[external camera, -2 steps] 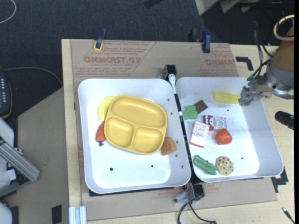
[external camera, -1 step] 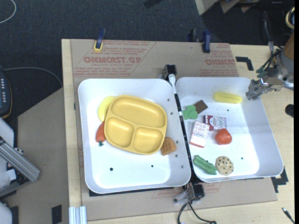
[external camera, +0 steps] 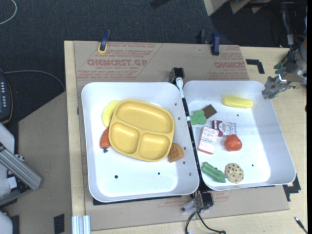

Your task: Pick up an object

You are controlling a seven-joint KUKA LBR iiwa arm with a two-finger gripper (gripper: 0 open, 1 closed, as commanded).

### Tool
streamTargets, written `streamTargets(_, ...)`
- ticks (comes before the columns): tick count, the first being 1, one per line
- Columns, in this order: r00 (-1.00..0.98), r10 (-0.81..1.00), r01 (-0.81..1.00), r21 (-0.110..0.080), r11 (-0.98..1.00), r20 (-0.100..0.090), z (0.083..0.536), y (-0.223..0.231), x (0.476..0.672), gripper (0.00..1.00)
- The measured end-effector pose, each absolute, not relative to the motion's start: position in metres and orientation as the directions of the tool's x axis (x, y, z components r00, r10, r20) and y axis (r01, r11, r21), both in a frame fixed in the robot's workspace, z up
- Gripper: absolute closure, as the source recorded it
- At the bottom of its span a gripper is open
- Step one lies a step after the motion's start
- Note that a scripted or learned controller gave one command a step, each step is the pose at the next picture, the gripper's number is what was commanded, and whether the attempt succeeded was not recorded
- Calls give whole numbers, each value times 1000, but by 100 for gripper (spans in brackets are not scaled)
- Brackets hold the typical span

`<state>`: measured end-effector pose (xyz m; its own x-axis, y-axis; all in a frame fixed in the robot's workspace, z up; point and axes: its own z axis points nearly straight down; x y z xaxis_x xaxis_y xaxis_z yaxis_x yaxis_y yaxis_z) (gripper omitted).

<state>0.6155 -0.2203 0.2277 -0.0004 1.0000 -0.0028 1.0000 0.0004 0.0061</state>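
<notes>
My gripper (external camera: 273, 87) hangs over the far right rim of the right bin (external camera: 278, 145), well above the items, with nothing visibly in it. A yellow corn cob (external camera: 237, 102) is the nearest item, lying to the gripper's left. Further in are a green piece (external camera: 198, 117), a brown chocolate piece (external camera: 209, 111), a red-and-white carton (external camera: 225, 127), a white box (external camera: 208, 140) and a red tomato (external camera: 233, 143). At the near edge lie a green pod (external camera: 213, 172) and a cookie (external camera: 234, 172).
The left bin (external camera: 97, 179) holds a yellow divided plate (external camera: 141, 129), a yellow fruit (external camera: 108, 112) partly under it, a red-orange vegetable (external camera: 105, 139) and a waffle piece (external camera: 175, 153). Clamps (external camera: 103, 44) (external camera: 215, 43) stand at the board's far edge.
</notes>
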Motion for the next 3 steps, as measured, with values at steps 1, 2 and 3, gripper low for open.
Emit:
streamTargets(1,-4,1000,1000,-1,4,2,223,-174,610,100)
streamTargets(2,-6,1000,1000,2,6,1,234,-116,617,100)
streamTargets(3,-4,1000,1000,-1,4,1,226,-88,625,100)
